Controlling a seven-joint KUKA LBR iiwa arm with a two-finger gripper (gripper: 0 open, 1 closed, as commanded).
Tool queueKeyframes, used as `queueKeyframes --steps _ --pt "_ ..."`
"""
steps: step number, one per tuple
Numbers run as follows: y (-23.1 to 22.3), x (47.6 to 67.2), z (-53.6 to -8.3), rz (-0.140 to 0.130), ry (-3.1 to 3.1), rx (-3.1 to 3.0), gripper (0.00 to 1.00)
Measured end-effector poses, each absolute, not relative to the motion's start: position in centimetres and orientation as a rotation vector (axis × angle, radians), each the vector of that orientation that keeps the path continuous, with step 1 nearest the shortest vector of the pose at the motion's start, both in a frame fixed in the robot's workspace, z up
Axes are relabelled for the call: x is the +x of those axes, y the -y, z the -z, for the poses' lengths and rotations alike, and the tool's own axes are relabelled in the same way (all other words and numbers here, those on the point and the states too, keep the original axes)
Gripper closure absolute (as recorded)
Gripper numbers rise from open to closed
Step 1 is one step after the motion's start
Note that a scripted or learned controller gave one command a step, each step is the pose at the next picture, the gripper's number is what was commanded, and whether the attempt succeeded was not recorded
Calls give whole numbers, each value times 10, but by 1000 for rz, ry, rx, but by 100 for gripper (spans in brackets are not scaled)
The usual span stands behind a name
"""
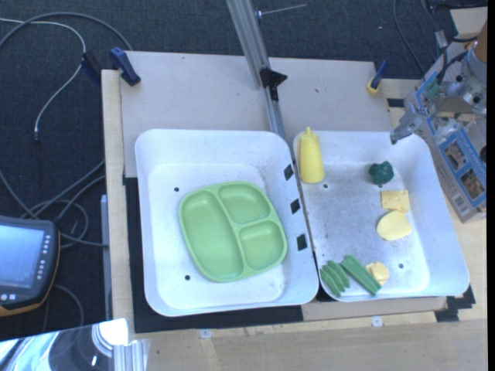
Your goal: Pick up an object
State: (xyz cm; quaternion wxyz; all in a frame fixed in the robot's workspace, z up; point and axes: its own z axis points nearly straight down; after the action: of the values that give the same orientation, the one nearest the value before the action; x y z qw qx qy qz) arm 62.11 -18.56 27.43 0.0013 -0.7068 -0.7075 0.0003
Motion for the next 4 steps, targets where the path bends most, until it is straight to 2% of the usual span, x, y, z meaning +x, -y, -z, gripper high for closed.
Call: queueKeyframes --steps 1,2,4 --pt "186 621 -274 -2 2221 -2218 0" --pt "193 623 -228 -6 2218 -2218 0" --pt "198 620 -102 -6 2216 -2216 0"
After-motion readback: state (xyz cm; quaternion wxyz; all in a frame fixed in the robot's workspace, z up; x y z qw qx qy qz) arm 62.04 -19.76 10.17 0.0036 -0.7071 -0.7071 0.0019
